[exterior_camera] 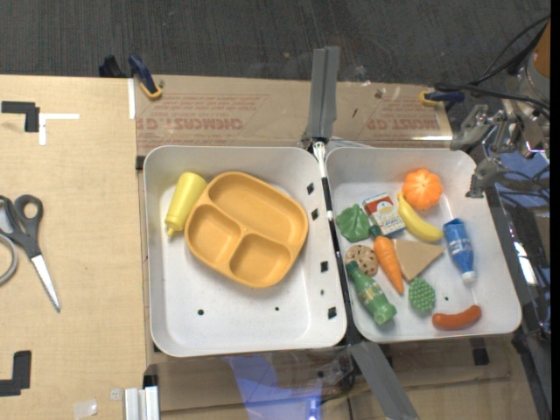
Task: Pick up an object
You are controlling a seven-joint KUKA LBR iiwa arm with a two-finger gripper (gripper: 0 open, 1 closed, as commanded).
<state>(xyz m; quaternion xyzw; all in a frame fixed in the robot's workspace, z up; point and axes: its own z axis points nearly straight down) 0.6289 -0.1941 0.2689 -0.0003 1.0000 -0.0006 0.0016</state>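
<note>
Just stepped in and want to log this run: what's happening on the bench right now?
Nothing is being handled yet. The left bin holds an orange divided plate with a yellow bottle lying against its left edge. The right bin holds a pile of toy food, including an orange, a banana, a carrot, a blue bottle and a sausage. All lie untouched.

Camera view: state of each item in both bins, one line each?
Yellow three-compartment plastic tray: upright in left bin, compartments bare.
Yellow plastic squeeze bottle: lying flat, touching tray's left rim.
Blue plastic bottle with white cap: lying flat, right bin.
Green plastic bottle: lying flat.
Orange toy carrot: lying flat, tip toward the front.
Red toy sausage: lying flat near the front wall.
</note>
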